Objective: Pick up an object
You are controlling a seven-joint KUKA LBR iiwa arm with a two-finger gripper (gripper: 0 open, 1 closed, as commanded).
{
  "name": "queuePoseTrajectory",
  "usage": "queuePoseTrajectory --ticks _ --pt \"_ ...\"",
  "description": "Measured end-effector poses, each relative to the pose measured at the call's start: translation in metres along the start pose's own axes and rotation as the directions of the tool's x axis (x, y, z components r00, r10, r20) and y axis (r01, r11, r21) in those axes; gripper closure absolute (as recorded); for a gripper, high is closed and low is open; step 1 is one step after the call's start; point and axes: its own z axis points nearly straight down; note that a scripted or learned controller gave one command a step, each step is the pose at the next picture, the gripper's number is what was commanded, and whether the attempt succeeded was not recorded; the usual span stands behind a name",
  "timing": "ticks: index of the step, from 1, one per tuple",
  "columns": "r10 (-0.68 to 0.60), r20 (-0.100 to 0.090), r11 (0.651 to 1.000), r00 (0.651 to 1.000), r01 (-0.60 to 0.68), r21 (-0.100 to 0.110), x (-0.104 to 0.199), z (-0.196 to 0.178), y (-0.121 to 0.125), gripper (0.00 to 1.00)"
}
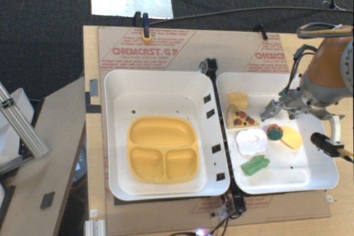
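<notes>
The right bin [318, 177] holds a loose cluster of toy food. A pizza slice [240, 118] with red dots lies near the bin's left wall, and a pale yellow cheese wedge [238, 100] sits just above it. Below the slice rests a round white lid-like piece [251, 142], and below that a green ridged piece [254, 164] lies at a slant. To the right of the white piece sits a small red and green tomato-like toy [275, 132], touching or nearly touching a yellow lemon-shaped slice [292, 139].

The gripper [272, 110] hangs over the bin's upper middle, just right of the pizza slice and above the tomato toy. Nothing sits between its fingers; how far apart they stand I cannot tell.

The left bin [119, 98] carries a yellow three-compartment plate [163, 148]. Both bins rest on a cardboard sheet [166, 48].
</notes>
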Motion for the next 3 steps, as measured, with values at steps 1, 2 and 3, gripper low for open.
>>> queuePoseTrajectory --ticks 1,2,3 --pt "0.0 0.001 1.0 1.0 0.0 -0.003 0.0 -0.013 0.001 1.0" --pt "0.0 0.002 1.0 1.0 0.0 -0.007 -0.006 -0.075 -0.001 1.0" --pt "-0.002 0.002 1.0 1.0 0.002 -0.005 -0.007 -0.117 0.001 1.0"
